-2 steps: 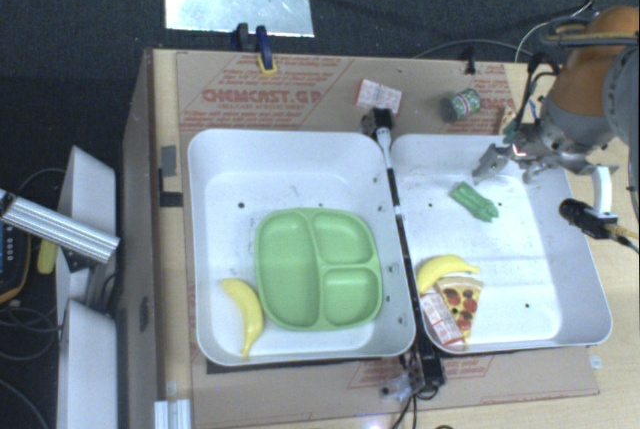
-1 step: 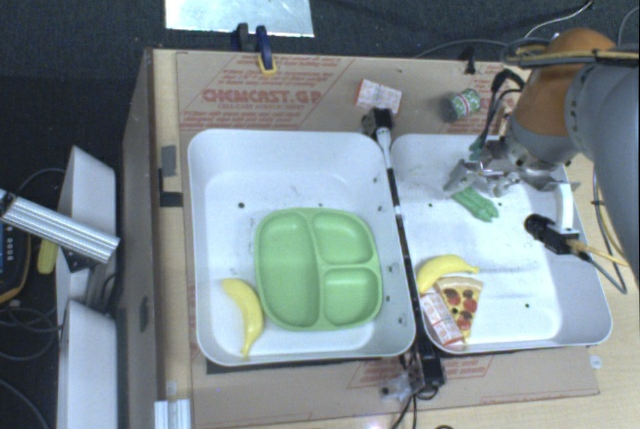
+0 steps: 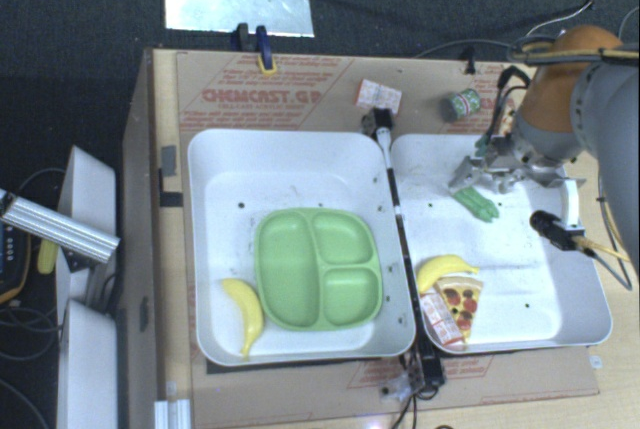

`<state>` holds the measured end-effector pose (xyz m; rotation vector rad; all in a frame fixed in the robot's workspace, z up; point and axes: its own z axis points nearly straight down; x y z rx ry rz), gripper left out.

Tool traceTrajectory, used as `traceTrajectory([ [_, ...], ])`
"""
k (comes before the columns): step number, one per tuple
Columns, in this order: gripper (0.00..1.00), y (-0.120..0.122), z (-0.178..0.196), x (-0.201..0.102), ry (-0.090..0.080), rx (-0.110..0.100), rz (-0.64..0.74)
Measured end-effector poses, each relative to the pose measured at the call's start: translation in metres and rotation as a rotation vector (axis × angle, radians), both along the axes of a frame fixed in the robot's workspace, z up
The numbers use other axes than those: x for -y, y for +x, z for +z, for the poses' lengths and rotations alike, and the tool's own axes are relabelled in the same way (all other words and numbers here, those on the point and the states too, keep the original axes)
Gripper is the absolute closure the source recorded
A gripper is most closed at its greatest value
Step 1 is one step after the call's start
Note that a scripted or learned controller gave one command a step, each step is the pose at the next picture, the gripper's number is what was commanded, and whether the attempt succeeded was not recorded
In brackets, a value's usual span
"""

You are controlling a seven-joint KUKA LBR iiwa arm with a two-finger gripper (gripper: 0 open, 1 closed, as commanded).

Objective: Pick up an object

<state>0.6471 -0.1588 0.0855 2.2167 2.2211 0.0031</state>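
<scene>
Landmark: divider (image 3: pixel 393 207) between the two white bins.
Arm: grey, orange band, reaches in from the right over the right bin (image 3: pixel 570 322), upper half.
Gripper (image 3: pixel 478 175): hangs low over the right bin's upper floor, right of the divider; finger state cannot be told.
Green object (image 3: pixel 477 204): small, elongated, lying on the bin floor just below the gripper, right of the divider; contact unclear.
Banana (image 3: pixel 446 269): right of the divider, lower part, close to it.
Pizza slice toy (image 3: pixel 461 303): just below that banana.
Packet (image 3: pixel 436 319): against the divider, bottom end.
Green divided plate (image 3: pixel 318 268): left bin (image 3: pixel 215 167), left of the divider.
Second banana (image 3: pixel 244 313): touching the plate's left edge, far from the divider.
Green can (image 3: pixel 463 104): on the bench above the right bin.
</scene>
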Motion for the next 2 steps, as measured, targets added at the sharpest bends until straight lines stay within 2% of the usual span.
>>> traceTrajectory([
  [1, 0.00, -0.002, 0.000, 0.002, 0.000, -0.001, 0.000],
  [2, 1.00, -0.001, 0.011, 0.002, -0.001, 0.003, 0.002],
])
